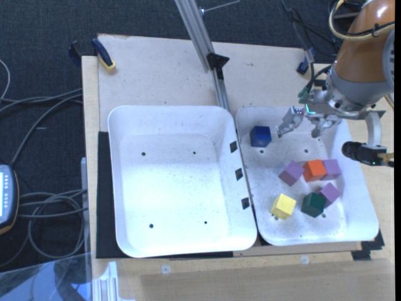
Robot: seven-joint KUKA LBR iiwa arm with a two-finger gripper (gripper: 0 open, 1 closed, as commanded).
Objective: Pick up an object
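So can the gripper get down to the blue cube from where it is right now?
Probably yes. The blue cube sits alone near the right bin's upper left corner, apart from the other blocks, and the gripper hangs open just beside it with nothing between.

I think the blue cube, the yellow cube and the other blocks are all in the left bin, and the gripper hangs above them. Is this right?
Not quite: the camera view shows the blue cube, yellow cube and other blocks in the right bin, not the left bin. The gripper does hang above them.
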